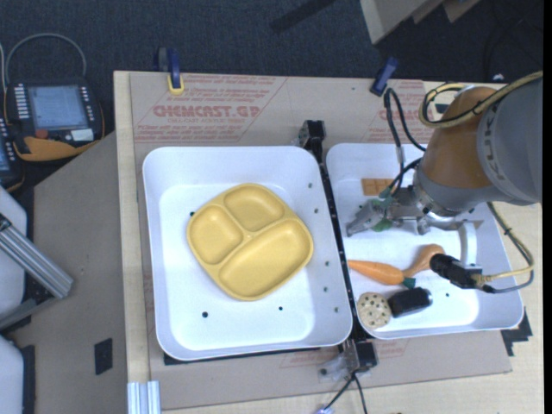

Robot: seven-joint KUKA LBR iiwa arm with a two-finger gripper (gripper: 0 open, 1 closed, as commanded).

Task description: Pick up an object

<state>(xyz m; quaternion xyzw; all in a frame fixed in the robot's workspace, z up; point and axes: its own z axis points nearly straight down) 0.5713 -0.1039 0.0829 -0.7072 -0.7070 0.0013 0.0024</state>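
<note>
- A dark carpeted floor surrounds a brown board bench (259,110) printed with red lettering; blue clamps pin its far edge, and a control pendant with a screen (56,115) lies off to its left.
- Two shallow white plastic bins sit side by side, their inner rims touching.
- The left bin (164,257) holds only a glossy yellow plastic plate with three compartments (250,240), centred, with bare white floor all round it.
- The right bin (453,317) is more crowded, and the grey arm with its orange band (483,145) covers its right side.
- The metal gripper (364,220) points left over the middle of the right bin, close to the inner rim; I cannot tell whether it is open or closed, and nothing shows held in it.
- Just in front of it lies a smooth orange carrot (375,271), tip toward the rim, with a tan curved piece (425,257) at its thick end.
- Nearer the front edge, a round beige speckled disc (373,310) touches a matt black block (410,302).
- A small flat tan rectangle (374,185) lies toward the far side, apart from the rest.
</note>
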